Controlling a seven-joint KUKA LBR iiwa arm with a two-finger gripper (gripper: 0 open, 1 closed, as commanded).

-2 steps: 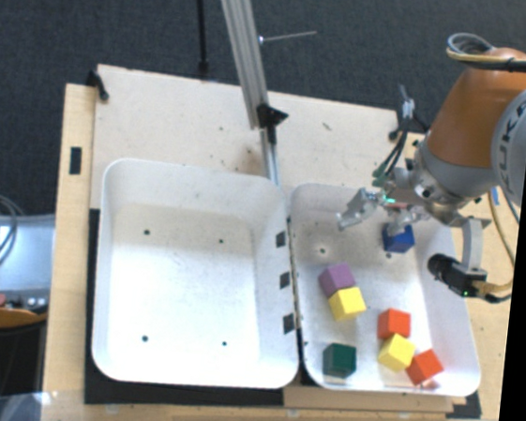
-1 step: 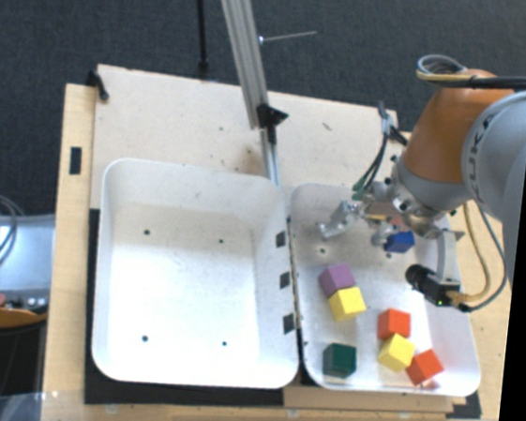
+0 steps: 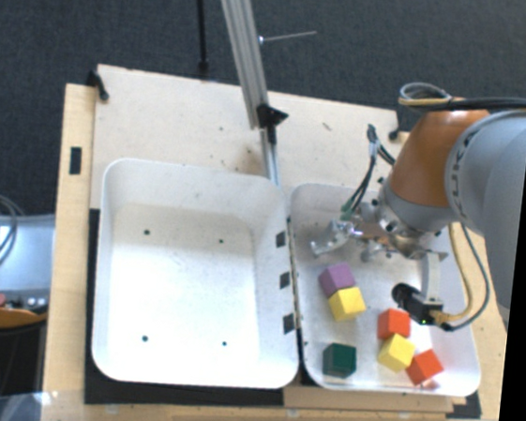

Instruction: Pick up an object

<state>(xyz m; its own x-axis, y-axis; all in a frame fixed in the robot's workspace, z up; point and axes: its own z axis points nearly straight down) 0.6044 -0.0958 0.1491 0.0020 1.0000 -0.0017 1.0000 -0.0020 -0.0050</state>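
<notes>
The arm reaches over the right bin, its hand hanging above the bin's far half just beyond the purple block; whether it is spread or pressed together I cannot tell. Touching the purple block is a yellow block, a green block lies by the near edge, and an orange block, second yellow block and red-orange block cluster toward the near right corner. No readable writing appears.

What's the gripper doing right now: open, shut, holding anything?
Two-finger gripper: finger state cannot be told; it sits above the purple cube in the right white bin, with nothing seen in its grasp.
</notes>
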